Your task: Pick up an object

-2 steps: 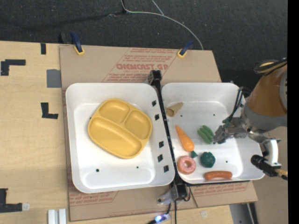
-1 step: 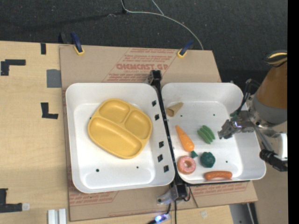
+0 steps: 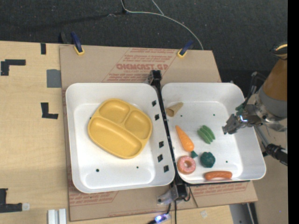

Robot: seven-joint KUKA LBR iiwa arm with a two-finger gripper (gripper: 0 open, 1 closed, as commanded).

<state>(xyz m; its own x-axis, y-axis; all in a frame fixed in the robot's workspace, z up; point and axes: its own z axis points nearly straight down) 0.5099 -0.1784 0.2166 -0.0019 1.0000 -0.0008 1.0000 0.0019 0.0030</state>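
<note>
The right bin [image 3: 233, 93] holds an orange carrot [image 3: 184, 138], a green ridged vegetable [image 3: 206, 134], a dark green broccoli piece [image 3: 207, 159], a pink-frosted doughnut [image 3: 187, 164], a red sausage [image 3: 218, 175] and a tan cone [image 3: 174, 108]. My gripper [image 3: 231, 125] hangs over the right side of this bin, to the right of the green vegetable and apart from it. Nothing shows between its fingers.
The left bin [image 3: 74, 125] bears a yellow divided plate [image 3: 120, 127]. A black divider [image 3: 161, 125] runs between the bins. Cardboard [image 3: 140, 64] lies under both, held by clamps at the back. The arm's orange band [image 3: 278, 80] stands at the right edge.
</note>
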